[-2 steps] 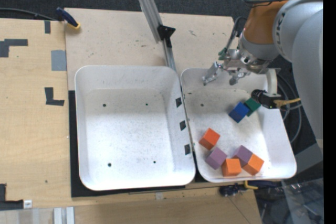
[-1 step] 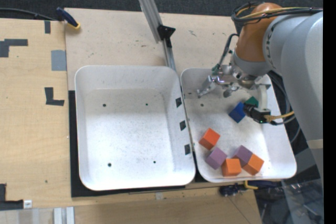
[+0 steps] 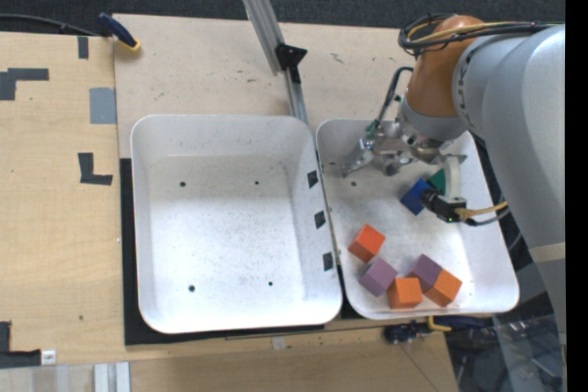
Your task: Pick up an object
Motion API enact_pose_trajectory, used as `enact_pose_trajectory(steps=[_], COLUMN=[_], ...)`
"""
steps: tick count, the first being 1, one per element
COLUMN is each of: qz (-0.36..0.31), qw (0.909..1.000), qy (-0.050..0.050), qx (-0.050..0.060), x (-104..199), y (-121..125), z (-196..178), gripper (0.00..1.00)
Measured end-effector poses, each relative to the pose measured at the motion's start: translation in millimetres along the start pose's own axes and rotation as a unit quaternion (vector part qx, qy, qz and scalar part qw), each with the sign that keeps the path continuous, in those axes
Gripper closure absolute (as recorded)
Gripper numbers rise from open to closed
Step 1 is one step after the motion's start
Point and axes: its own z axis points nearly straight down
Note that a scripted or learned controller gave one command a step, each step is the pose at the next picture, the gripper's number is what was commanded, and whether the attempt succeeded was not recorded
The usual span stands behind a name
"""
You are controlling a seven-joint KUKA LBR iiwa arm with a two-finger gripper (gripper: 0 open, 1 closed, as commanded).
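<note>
Pincer (image 3: 378, 153) hung low in right bin (image 3: 342, 197), grip unclear, nothing held; next, descend on blue block (image 3: 416, 196).

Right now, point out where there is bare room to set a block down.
The left bin has open floor from wall to wall. The right bin is crowded: orange and purple blocks along its near edge, the gripper and a blue block further back.

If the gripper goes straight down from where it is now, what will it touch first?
Probably the bare floor of the right bin. The gripper hangs over its upper part, and the blue block lies off to the side. Depth is hard to judge from this slanted view.
</note>
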Motion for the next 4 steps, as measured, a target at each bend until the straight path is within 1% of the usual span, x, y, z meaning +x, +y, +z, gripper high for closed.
enact_pose_trajectory(steps=[1, 2, 3, 4], qz=[-0.001, 0.000, 0.000, 0.000], qw=[1.0000, 1.0000, 1.0000, 1.0000], qy=[0.000, 0.001, 0.000, 0.000], qx=[-0.001, -0.004, -0.005, -0.003], x=[1, 9, 7, 7], y=[1, 1, 4, 5], z=[-11, -57, -120, -138], gripper=[1.00, 1.00, 1.00, 1.00])
